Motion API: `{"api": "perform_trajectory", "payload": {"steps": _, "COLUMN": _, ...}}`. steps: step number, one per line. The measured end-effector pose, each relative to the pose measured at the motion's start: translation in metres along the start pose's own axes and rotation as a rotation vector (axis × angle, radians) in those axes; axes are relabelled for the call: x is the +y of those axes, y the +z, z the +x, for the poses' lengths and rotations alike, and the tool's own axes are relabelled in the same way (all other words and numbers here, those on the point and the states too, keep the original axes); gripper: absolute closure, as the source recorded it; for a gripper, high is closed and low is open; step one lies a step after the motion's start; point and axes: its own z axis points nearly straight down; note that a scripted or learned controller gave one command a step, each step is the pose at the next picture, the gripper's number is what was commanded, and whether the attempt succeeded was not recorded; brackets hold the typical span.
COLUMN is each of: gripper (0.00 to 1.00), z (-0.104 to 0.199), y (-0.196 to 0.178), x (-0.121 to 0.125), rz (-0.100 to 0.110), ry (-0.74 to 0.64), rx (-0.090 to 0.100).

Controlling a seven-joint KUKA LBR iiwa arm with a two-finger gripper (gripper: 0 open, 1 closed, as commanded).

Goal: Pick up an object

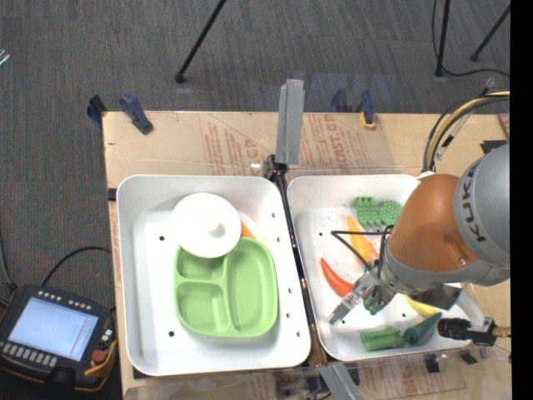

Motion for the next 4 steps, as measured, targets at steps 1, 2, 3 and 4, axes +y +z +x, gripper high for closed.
{"api": "perform_trajectory", "payload": {"steps": 1, "gripper": 0.0, "z": -0.012, "y": 0.0, "x": 0.02, "rz": -0.001, "ry": 0.127, "rx": -0.003}}
{"api": "perform_trajectory", "payload": {"steps": 2, "gripper": 0.0, "z": -0.035, "y": -0.001, "x": 0.043, "rz": -0.001, "ry": 0.146, "rx": -0.003}}
{"api": "perform_trajectory", "payload": {"steps": 3, "gripper": 1.0, "z": -0.034, "y": -0.009, "x": 0.043, "rz": 0.001, "ry": 0.14, "rx": -0.001}}
{"api": "perform_trajectory", "payload": {"steps": 4, "gripper": 1.0, "z": -0.002, "y": -0.133, "x": 0.095, "rz": -0.009, "ry": 0.262, "rx": -0.008}}
